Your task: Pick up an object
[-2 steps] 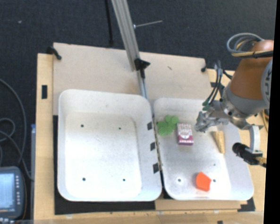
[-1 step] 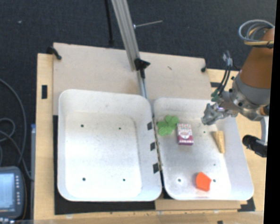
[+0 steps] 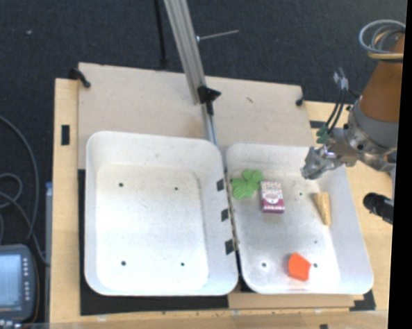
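The gripper [image 3: 316, 164] hung over the right bin's [image 3: 346, 256] far edge, near a tan wedge [image 3: 322, 206]; honestly couldn't tell how its claw was set or whether it had anything

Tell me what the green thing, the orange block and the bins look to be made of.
Green thing: likely soft plastic or rubber, matte, with lumpy leaf-like lobes; too small to be sure.
Orange block: probably hard plastic or foam, a flat even colour with crisp edges and no gloss.
Bins: white moulded plastic by the look, with rounded corners, a raised rim and a faintly speckled, dull surface.
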Available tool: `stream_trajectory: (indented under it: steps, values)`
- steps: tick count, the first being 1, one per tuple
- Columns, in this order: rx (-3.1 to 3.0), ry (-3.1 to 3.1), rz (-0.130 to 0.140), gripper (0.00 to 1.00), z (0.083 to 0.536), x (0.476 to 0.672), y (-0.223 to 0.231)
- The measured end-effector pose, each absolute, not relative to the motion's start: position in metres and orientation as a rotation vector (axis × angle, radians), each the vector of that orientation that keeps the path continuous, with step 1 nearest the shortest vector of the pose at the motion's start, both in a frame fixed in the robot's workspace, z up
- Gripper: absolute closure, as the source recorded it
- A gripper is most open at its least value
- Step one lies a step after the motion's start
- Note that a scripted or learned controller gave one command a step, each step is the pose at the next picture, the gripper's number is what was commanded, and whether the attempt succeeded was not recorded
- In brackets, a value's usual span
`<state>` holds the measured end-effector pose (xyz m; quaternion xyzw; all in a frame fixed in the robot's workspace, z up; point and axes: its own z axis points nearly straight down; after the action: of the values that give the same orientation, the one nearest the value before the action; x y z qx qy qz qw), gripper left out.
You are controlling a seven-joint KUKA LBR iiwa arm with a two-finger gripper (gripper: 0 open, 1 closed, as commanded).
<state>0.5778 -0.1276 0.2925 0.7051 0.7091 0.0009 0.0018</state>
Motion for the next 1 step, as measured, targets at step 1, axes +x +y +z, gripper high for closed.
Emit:
stream_trajectory:
  steps: [1]
  values:
    - [2.215,2.227,0.001,1.00,0.2741,0.5649,-0.0793]
